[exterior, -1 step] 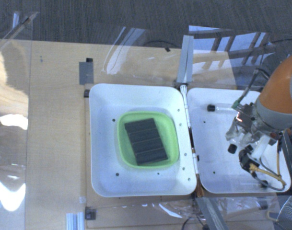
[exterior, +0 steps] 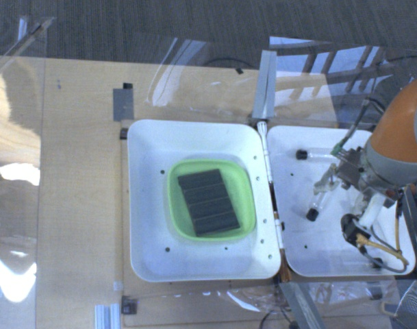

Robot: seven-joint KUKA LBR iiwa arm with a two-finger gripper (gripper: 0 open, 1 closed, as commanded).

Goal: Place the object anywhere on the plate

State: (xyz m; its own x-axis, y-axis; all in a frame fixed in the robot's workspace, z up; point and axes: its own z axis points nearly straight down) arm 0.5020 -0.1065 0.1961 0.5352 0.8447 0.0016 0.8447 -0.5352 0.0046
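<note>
I'm looking at a robotics lab: clear safety panels (exterior: 194, 67) are enclosing a wooden surface (exterior: 78, 184), two white bins (exterior: 146, 252) are sitting bolted together, and grey carpet (exterior: 194, 9) is running along the far side.

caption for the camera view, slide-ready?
Dark ridged block lies on green plate in left bin; gripper over right bin.

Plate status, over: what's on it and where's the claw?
Claw over right bin. Dark block flat on green plate, left bin. Nothing in the way.
</note>
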